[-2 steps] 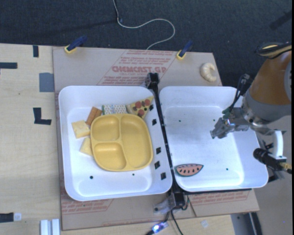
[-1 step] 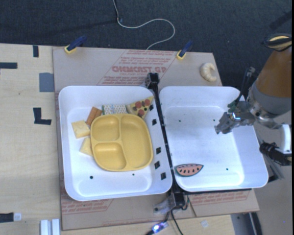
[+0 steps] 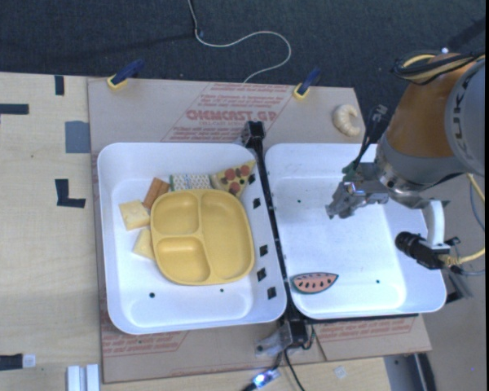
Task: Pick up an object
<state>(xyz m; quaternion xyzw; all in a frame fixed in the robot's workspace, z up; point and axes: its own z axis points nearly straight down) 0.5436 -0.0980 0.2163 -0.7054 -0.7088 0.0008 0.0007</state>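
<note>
Watermelon slice [image 3: 314, 283], red with green rind, flat on the floor of the right bin [image 3: 375, 296], near its lower left corner, close to the front wall. Otherwise bare white floor there, with a few small dark dots.

Left bin [image 3: 122, 300], centre-left of frame: yellow divided plate [image 3: 202, 236] with three compartments, lying across the middle. Tucked behind and beside it, upper left: pale square cracker-like piece [image 3: 134, 215], brown wedge [image 3: 155, 191], second pale piece [image 3: 142, 243] at the plate's left edge. Along the plate's upper rim: patterned flat item [image 3: 191, 182] and a small colourful toy piece [image 3: 235, 176] by the bin's upper right corner. Black divider strip [image 3: 266, 226] between the two bins.

Gripper [image 3: 340, 209], in the upper middle of the right bin, pointing down and left, low over the white floor. Opening of the fingers impossible to tell from this angle; nothing visible between them. Contact with the bin floor not clear.

Watermelon slice below and slightly left of the gripper, well apart from it, with bare floor between.

Outside the bins: cardboard sheet [image 3: 228, 112] with red print under both, clipped at the top by two blue-and-yellow clamps [image 3: 125, 73]. Small beige ring-shaped item [image 3: 348, 119] on the cardboard above the right bin. Grey arm [image 3: 428, 137] with orange band at right of frame.
</note>
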